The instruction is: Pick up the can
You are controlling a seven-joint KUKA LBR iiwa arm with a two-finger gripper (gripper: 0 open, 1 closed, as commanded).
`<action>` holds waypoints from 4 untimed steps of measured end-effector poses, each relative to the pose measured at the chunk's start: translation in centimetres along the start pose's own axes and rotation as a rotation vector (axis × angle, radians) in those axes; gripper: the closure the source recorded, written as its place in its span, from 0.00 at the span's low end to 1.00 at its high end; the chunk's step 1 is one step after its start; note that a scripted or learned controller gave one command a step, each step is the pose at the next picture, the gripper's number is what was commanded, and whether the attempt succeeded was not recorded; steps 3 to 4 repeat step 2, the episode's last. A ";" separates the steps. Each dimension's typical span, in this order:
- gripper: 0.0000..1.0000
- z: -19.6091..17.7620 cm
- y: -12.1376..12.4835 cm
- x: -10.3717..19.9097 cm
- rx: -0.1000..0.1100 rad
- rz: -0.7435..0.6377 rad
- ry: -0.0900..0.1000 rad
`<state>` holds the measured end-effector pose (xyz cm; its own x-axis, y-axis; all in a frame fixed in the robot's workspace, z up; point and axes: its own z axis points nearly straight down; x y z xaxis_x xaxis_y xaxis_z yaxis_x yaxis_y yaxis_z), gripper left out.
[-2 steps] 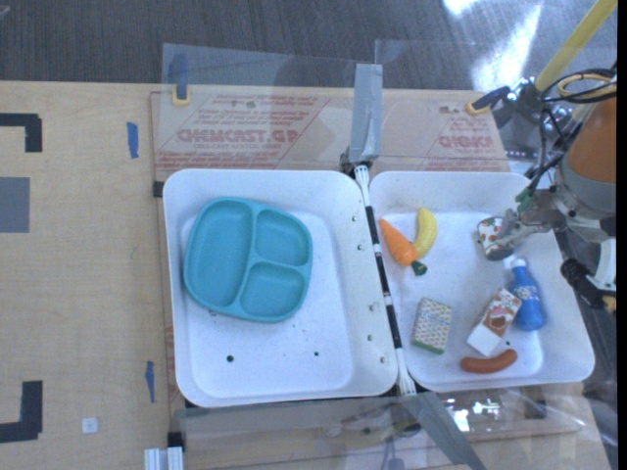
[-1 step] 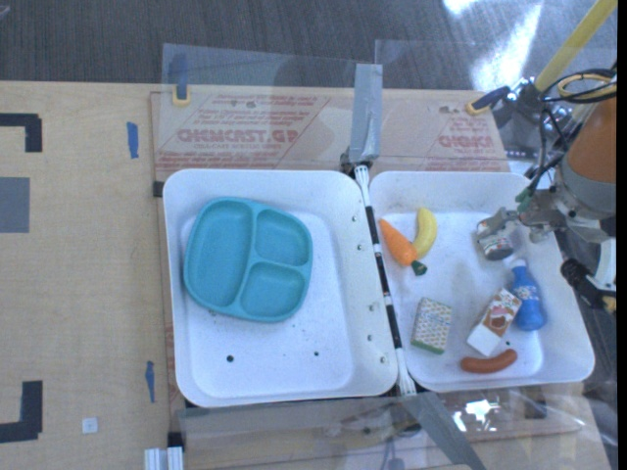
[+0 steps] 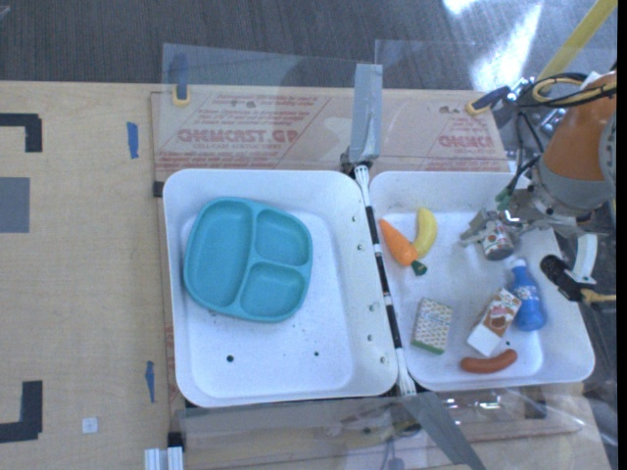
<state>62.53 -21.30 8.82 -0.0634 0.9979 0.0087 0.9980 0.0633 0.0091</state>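
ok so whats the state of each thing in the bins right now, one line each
can: right bin, on its side, at the gripper
banana: flat, beside the carrot
carrot: flat, tip toward the bin's far side
blue bottle: on its side
small carton: lying against the bottle
sausage: flat, near front wall
green box: flat
blue divided plate: left bin, upright

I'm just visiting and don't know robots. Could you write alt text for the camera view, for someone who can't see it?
A grey robot arm with an orange band reaches from the right, its gripper down at a small silvery can in the right white bin. That bin also holds a banana, carrot, blue bottle and sausage; the left white bin holds a blue divided plate.
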 end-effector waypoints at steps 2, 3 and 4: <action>1.00 -7.7 4.6 3.4 0.006 0.099 -0.011; 1.00 -7.7 4.6 3.4 0.006 0.099 -0.011; 1.00 -7.7 4.6 3.4 0.006 0.099 -0.011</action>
